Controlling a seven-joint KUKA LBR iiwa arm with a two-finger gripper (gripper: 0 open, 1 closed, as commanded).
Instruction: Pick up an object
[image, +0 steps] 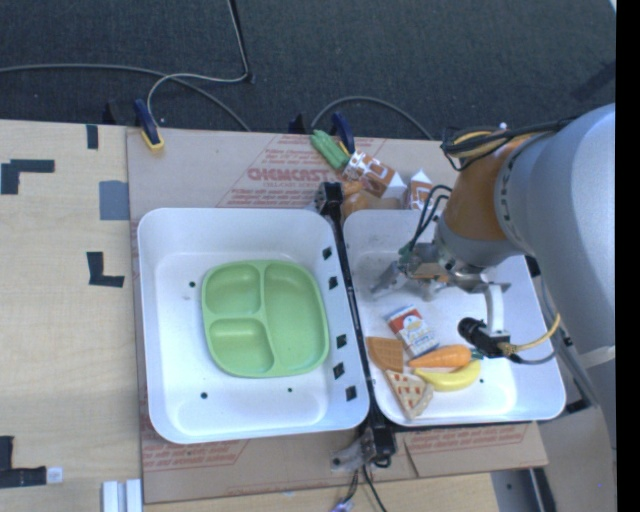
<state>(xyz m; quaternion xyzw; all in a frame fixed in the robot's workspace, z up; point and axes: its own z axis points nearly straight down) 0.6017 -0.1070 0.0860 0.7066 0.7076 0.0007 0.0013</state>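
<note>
1. One pincer (392, 278) hangs low over the upper half of the right bin (540, 400). Its grey fingers (383, 283) point toward nine o'clock, and whether they stand apart or together cannot be told. Nothing is visible between them.
2. At three o'clock from the pincer rises the arm (545, 200), grey with an orange band (478, 195) above the wrist.
3. At five o'clock from the fingertips, just beside them, lies a small red-and-white packet (408, 327) on the bin floor.
4. Further toward five and six o'clock sits a cluster: an orange carrot (442, 356), a yellow banana (450, 377) touching it from below, a tan slice (384, 351) and a pizza wedge (410, 391).
5. At nine o'clock, across the black divider, the left bin (160, 300) holds a green sectioned plate (266, 318).
6. At twelve o'clock, outside the bins on the brown board, lie a green clamp (330, 148) and brown-and-white cartons (372, 178).
</note>
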